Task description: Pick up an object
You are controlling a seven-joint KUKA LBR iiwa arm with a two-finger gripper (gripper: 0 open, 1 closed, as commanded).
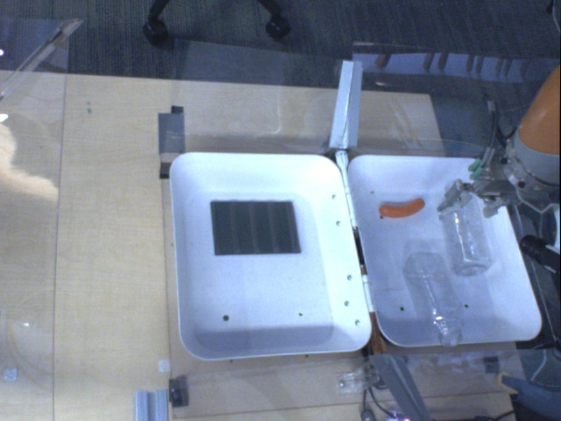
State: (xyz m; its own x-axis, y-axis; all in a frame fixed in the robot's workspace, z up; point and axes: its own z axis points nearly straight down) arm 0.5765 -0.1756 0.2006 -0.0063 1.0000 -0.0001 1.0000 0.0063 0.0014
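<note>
Pale wooden desk [96, 261] on dark carpet, bearing a left bin [263, 331] with a dark grated panel [255, 227] and a right bin [517, 323]. My arm [539, 134] enters at right; my jaws [473, 194] hang over the right bin's far corner, their state indiscernible. An orange sausage-shaped object [401, 208] lies crosswise; two clear bottles [467, 239] [434, 301] lie roughly lengthwise nearby.

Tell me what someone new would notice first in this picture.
Probably the dark ribbed rectangular mat lying flat in the left bin, stark against the white. Next, the small orange sausage-shaped object near the far edge of the right bin, with two clear plastic bottles beside it, and the gripper hovering over that bin's far right corner.
</note>
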